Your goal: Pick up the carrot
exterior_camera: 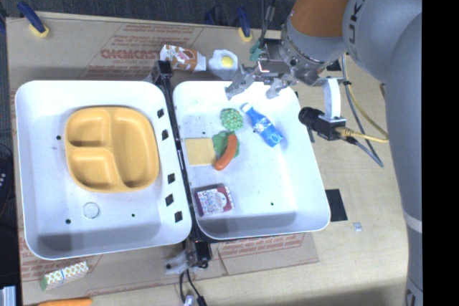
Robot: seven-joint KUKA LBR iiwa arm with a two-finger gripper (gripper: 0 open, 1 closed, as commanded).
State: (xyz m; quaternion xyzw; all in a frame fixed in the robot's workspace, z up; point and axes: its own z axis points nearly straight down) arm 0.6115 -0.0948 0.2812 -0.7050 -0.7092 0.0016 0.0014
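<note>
Carrot lies ungrasped in the bin, below and left of your pincer (spread wide, holding nothing); descent and grasp remain.

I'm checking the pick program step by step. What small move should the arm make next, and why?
Probably shift the gripper toward the near-left, until it is over the carrot. It hangs open at the right bin's far edge, holding nothing, while the carrot lies mid-bin beside the cheese slice.
</note>
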